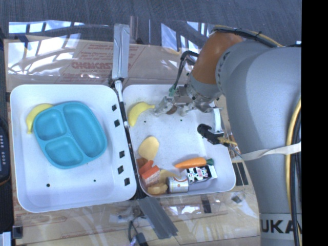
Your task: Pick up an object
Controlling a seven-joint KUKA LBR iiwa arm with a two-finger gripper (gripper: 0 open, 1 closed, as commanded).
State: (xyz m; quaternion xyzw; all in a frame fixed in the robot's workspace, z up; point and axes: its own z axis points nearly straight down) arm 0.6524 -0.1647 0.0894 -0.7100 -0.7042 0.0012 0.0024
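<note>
Big grey arm link with orange band [261, 101] uppermost and closest to the lens, covering the right side of the right-hand shallow white bin [174, 137]. Two-finger gripper [170, 106] low over that bin's far edge, aimed toward the left. Spread or pressed together: cannot tell, tip too small and cluttered to read. Nothing seen pinched.

Yellow toy banana [137, 111] just beside the gripper tip, against the bin's left wall; likeliest target. Pale yellow rounded piece [148, 147] nearer the middle, apart from the tip. Clustered along the near edge: orange toy carrot [192, 163], black-and-white patterned carton [199, 174], small silver can [178, 185], red-orange block [148, 172].

Left-hand white bin [31, 178]: blue divided plastic plate [69, 133], second yellow curved piece [36, 114] touching its far-left rim.

Step judged: approach, no grasp yet. Next move calls for closing in on the banana, straddling its narrow curve, clamping squarely, then lifting clear. Risk: wall close by, little room on that side
</note>
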